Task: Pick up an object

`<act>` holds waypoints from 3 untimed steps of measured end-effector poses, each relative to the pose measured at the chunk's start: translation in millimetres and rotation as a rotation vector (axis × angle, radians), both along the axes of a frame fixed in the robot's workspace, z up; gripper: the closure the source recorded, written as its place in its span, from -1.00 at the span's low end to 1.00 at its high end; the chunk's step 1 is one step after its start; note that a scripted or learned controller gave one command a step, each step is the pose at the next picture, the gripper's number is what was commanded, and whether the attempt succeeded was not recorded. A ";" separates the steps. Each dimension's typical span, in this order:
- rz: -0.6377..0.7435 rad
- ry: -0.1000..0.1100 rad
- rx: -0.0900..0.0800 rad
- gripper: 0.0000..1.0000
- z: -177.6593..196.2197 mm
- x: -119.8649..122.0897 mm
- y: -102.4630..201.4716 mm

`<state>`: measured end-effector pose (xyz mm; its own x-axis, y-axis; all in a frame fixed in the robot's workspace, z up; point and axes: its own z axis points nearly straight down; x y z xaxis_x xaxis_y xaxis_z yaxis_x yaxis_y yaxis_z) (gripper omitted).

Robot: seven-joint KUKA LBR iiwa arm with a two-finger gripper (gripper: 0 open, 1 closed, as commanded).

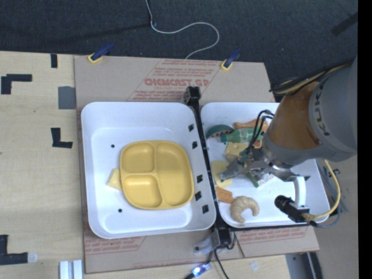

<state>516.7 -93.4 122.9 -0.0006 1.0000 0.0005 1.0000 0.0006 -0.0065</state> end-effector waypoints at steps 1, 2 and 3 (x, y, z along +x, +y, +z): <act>0.001 -0.003 0.000 -1.00 -40.5 -0.7 0.8; 0.000 -0.004 -0.001 1.00 -28.5 -0.3 0.6; -0.001 -0.007 0.000 1.00 21.0 -9.7 -2.8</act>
